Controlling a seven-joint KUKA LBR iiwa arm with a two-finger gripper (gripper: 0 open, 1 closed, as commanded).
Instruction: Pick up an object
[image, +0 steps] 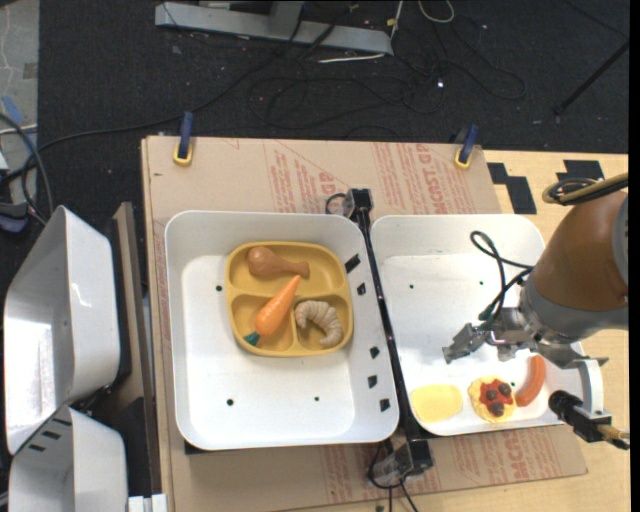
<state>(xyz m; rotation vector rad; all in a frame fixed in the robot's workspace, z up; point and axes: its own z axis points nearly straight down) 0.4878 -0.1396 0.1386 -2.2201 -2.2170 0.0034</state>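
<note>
My gripper (462, 347) hangs over the right bin (430, 290), low in its middle, with nothing visible in it. Just below it, near the bin's front wall, lie a flat yellow disc (437, 403), a small round tart with red toppings (493, 397) and an orange-red sausage (532, 381). The sausage lies close under the wrist. In the left bin (280, 400) a yellow divided plate (290, 247) holds a brown drumstick (275, 263), an orange carrot (277, 308) and a pale shrimp (320, 319).
The orange-banded arm (585, 265) covers the right bin's right side. A black cable (495, 255) loops above the gripper. A black divider rail (380, 320) runs between the bins. Two yellow clamps (183, 150) hold the cardboard base at the back.
</note>
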